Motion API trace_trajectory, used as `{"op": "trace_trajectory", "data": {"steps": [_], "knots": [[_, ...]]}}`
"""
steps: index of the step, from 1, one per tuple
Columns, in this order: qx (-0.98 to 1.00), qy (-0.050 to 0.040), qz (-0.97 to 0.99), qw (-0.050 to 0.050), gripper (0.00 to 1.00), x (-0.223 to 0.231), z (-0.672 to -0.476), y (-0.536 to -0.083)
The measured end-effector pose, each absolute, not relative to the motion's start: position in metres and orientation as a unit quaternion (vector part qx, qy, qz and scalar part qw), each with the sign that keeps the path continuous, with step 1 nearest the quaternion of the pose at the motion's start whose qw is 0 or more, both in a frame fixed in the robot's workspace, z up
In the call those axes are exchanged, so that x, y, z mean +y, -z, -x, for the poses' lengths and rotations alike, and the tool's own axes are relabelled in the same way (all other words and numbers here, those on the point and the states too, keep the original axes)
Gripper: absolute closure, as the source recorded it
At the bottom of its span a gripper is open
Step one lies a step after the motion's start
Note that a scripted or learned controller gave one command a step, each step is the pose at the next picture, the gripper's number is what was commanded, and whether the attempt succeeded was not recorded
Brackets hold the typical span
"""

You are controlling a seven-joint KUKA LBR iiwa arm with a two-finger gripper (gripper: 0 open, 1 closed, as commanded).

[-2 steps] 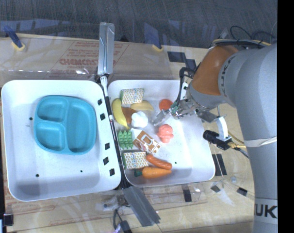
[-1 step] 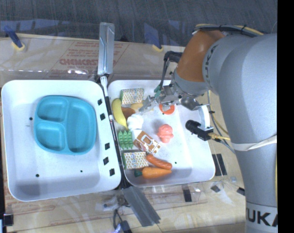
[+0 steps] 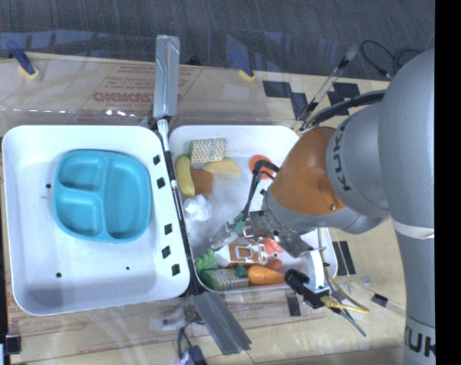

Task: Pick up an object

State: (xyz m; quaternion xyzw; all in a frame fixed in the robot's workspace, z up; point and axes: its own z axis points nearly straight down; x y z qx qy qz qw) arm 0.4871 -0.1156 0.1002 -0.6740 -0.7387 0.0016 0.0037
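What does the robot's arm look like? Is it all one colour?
No, it has two colours. The arm is made of big, round, shiny grey tubes, with a bright orange band just above the wrist. Dark letters run along the grey part beside the orange. Thin black cables loop around it. The claw at the end is small, made of metal and dark parts.

Arm [image 3: 344, 181] over right bin [image 3: 238, 137]; blue tray [image 3: 103, 195] in left bin [image 3: 33, 226]
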Motion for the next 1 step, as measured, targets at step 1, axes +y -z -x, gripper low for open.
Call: {"op": "trace_trajectory", "data": {"steps": [1], "knots": [[-0.753,-0.0010,0.658,0.002,0.00,-0.0976,-0.5203,-0.0896]]}}
